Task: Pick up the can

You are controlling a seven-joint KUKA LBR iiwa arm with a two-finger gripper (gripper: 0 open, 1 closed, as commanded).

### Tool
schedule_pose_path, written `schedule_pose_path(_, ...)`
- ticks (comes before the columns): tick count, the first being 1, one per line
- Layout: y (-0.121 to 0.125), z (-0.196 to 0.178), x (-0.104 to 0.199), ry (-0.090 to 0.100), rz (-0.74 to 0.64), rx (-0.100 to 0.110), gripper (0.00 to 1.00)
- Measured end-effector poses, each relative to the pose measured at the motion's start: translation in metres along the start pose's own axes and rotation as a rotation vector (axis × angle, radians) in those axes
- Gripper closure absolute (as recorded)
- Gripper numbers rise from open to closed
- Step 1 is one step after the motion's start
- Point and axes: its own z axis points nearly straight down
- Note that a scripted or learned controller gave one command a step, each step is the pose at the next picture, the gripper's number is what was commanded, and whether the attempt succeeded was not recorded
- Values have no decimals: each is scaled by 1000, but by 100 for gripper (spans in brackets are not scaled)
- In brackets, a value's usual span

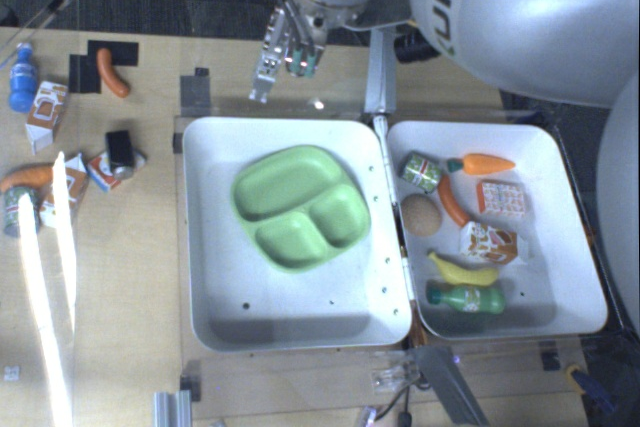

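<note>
Green bottle [466, 298]: the small green plastic bottle with a yellow cap end is lying on its side at the near edge of the right white bin [575, 215], far from the claw and well to its right.
Banana [462, 267]: the yellow banana is resting just behind the bottle, likewise far off the claw's line.
Green tray [300, 206]: the pale green three-compartment plastic tray is sitting in the left white bin [205, 215], below the claw and slightly to its right.
Egg-shaped item [421, 215]: a round tan object is lying just in front of the can, close enough to crowd it.
Carrots: a small orange carrot [454, 203] is lying just beside the can on its right, and a larger carrot [483, 164] is lying behind that.
Can [421, 172]: the small green-labelled metal can is lying tilted in the far left corner of the right bin, close to the wall dividing the bins, down and to the right of the claw.
Claw [276, 57]: the two-finger metal gripper is hanging above the bench behind the left bin's far rim, holding nothing; whether its fingers are spread or pressed together I cannot tell.
Step in hand, judged: reaching across to the can is not yet begun.
Doing it well: the claw should be travelling right over the divider, then descending straight onto the can with fingers straddling its narrow width, keeping clear of the bin wall, the tan object and the small carrot.
</note>
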Motion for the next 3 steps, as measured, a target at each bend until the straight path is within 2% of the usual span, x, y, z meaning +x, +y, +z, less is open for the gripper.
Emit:
schedule_pose_path(1,2,-12,-2,-7,1,-7,100)
schedule_pose_path(2,-1,106,-9,22,-76,21,100)
schedule_pose_path(3,-2,15,1,19,-5,20,100)
